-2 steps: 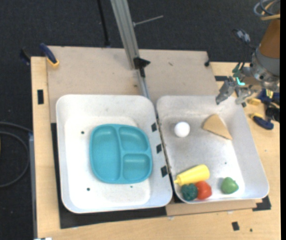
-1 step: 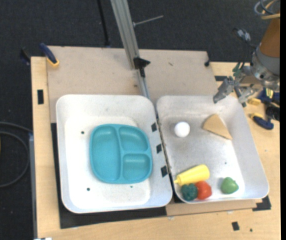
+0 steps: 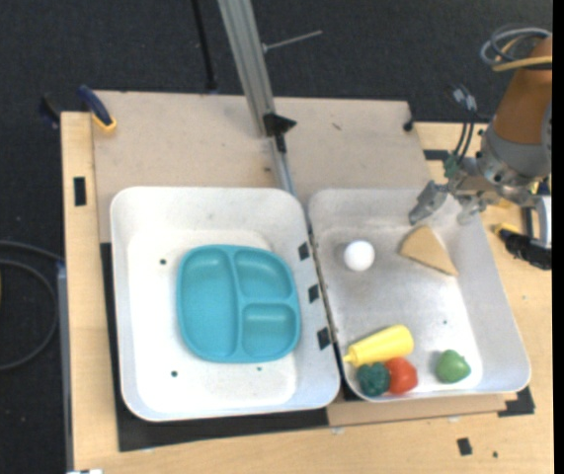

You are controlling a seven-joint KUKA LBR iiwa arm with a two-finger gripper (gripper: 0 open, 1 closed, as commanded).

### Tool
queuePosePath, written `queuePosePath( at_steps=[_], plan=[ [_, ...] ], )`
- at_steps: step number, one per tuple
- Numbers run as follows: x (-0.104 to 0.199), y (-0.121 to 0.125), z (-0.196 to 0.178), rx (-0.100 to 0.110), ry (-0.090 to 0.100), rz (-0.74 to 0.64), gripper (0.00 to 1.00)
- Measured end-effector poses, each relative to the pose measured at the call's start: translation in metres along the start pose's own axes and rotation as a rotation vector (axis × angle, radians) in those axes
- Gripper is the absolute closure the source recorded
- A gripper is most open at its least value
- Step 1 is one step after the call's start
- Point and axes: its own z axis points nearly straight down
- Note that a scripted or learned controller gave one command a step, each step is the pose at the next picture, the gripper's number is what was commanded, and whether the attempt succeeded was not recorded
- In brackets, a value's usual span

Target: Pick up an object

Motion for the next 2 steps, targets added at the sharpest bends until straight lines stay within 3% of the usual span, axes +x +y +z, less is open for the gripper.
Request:
queuePosePath(
  at_steps=[1,2],
  plan=[
    [-0.006,0.0,0.062,0.001,0.001,0.001,0.0],
    [-0.007,0.001,0.082,-0.002,0.0,0.0,0.0]
  ],
)
